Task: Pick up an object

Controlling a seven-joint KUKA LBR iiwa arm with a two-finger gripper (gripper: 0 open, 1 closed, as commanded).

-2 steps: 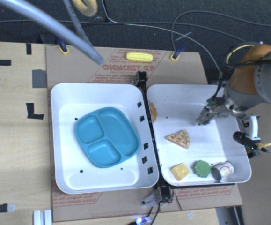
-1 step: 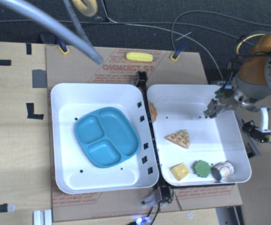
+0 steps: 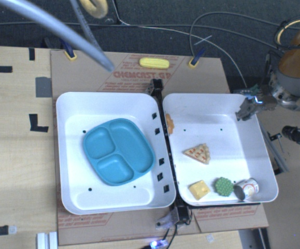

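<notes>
Camera view: gripper (image 3: 245, 109) sits at the upper right rim of the right bin (image 3: 227, 101), arm (image 3: 289, 71) coming in from the right edge. Cannot tell the gripper's state at this size, and nothing is seen held in it

Right bin contents: pizza slice (image 3: 198, 153) near the middle; yellow block (image 3: 199, 189), green ball (image 3: 223, 186) and can (image 3: 247, 189) in a row along the near wall; a small orange piece (image 3: 169, 123) against the left wall. Left bin (image 3: 67, 139) holds a blue tray (image 3: 118, 150). A banana (image 3: 154, 63) lies on the table beyond the bins

Judgement: no pick made yet. Nearest candidate is the pizza slice, down and to the left of the gripper, well apart from it, point toward the upper right and long edge running lower right. The can lies almost straight below the gripper in the frame, close to the corner wall, so likely a harder approach
</notes>
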